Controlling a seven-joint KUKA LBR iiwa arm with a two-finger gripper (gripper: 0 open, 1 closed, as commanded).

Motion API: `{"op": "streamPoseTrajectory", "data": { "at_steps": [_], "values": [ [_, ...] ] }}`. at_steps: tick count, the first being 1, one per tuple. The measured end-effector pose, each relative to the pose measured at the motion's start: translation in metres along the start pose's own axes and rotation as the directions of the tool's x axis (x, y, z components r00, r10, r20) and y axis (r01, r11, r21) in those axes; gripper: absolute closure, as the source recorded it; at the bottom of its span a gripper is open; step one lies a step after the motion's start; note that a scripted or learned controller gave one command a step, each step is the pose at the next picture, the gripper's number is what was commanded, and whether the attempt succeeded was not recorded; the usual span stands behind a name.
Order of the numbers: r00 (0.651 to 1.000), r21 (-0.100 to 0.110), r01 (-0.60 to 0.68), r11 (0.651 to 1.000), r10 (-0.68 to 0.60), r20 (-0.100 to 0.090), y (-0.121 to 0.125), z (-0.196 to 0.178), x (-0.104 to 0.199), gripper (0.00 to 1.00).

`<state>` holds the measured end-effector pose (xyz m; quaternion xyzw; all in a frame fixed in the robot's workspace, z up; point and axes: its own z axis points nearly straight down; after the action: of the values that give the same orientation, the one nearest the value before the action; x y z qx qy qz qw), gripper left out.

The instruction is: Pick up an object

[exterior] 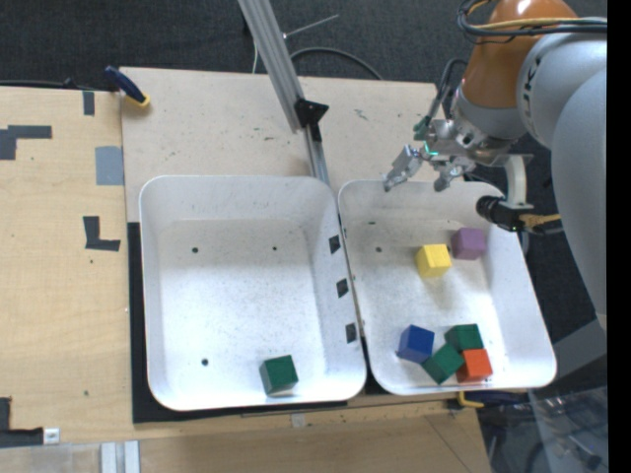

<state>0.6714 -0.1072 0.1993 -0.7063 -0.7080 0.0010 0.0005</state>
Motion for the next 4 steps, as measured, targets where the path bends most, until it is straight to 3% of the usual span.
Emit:
{"op": "streamPoseTrajectory", "data": {
  "at_steps": [2,3,4],
  "values": [
    [1.0,0.005,-0.001,1.0,0.001,0.0,-0.001,0.104,-0.007,0.0],
    [1.0,-0.001,0.001,1.0,-0.001,0.001,0.0,0.09,-0.007,1.0],
    [1.0,-0.007,-0.001,1.0,0.001,0.0,-0.006,0.029,-0.009,1.0]
  ]
}}
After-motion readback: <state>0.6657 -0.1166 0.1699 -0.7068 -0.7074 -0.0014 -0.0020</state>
